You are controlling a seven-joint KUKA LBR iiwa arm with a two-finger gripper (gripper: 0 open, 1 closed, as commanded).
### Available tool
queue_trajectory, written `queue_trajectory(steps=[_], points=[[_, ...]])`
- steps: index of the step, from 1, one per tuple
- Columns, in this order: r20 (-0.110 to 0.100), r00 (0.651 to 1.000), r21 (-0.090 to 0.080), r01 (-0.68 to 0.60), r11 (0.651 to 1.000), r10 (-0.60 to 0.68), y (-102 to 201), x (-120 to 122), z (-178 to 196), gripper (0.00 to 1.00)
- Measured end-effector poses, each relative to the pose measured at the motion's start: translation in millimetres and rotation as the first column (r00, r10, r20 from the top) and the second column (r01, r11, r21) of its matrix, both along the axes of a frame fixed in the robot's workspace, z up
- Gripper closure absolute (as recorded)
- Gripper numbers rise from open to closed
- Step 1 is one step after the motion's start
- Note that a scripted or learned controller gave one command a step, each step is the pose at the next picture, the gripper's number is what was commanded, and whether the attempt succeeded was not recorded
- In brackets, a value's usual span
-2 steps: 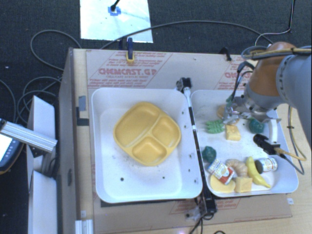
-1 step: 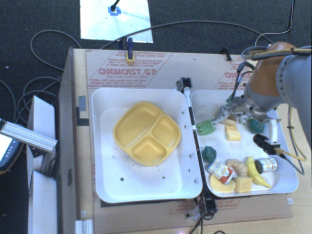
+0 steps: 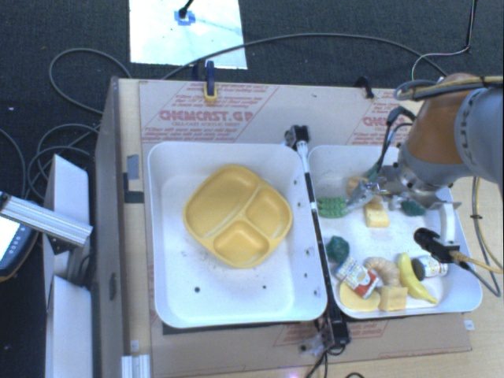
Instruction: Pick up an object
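Yellow block (image 3: 377, 214) lies in the right bin (image 3: 469, 288), just below the gripper (image 3: 370, 189), whose finger state I cannot tell. Likely step: approach, nothing visibly held. Next move calls for centring over the block and descending, clear of the green piece (image 3: 331, 206) beside it.

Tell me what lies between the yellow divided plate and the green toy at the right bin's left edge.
In the camera view, the two bins' white rims run between the yellow divided plate and the green toy.

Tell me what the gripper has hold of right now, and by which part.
Cannot be told. The gripper is low in the right white bin, near the pale yellow block; nothing shows between its fingers.
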State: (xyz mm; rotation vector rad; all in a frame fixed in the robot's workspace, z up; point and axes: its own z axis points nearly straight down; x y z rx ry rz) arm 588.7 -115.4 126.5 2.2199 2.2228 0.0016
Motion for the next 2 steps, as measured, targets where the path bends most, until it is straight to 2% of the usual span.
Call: queue_trajectory(steps=[1, 2], points=[[-0.001, 1.000, -0.001, 0.000, 1.000, 0.000, -22.7, -25.3, -42.3, 0.00], [0.001, 1.000, 0.002, -0.003, 1.000, 0.003, -11.7, 55.5, -41.0, 0.00]])
